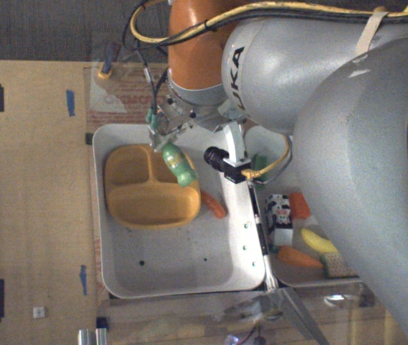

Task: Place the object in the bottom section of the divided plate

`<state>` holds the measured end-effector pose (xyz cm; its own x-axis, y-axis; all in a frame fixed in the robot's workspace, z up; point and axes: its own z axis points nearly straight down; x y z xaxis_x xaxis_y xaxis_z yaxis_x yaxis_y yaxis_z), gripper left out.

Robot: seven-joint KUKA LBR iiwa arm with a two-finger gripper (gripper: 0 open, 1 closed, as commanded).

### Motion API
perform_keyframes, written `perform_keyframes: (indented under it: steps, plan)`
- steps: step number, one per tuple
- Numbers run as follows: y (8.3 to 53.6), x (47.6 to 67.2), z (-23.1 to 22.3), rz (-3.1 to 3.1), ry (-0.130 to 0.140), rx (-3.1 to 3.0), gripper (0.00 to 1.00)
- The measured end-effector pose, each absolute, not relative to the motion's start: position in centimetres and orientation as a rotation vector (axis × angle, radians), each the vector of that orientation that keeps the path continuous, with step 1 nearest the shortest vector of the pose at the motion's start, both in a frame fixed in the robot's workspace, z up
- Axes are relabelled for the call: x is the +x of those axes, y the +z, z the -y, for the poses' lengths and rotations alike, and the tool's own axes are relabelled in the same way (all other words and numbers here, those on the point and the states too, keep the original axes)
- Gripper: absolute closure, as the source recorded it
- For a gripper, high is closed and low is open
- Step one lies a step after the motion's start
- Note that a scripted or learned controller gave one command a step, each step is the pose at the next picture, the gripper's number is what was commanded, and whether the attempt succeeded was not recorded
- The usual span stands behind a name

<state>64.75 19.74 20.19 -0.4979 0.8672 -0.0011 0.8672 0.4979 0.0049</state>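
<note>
Over the left bin (117, 264): gripper (162, 141), clenched on the green bottle (178, 166).
Green bottle: tilted, hanging above the right edge of the yellow divided plate (142, 192).
Plate: lying in the left bin, upper part.
Beside the plate: an orange carrot (215, 205), just right of it.
Right bin (311, 279): banana (317, 241), another carrot (298, 257), a cow-patterned carton (280, 210).

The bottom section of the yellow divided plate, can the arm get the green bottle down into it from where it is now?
Probably yes. The gripper holds the green bottle over the divided plate's right edge, and the large bottom section lies bare just below. The small carrot sits outside the plate, not in the way.
</note>
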Motion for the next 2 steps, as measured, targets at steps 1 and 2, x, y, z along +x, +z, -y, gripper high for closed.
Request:
perform_keyframes:
  steps: [1, 2]
  plan:
    - [20.2, 64.7, -19.8, -2.716, 0.005, 1.571, 0.0]
    - [27.3, 63.2, -19.4, -2.731, 0.005, 1.545, 0.0]
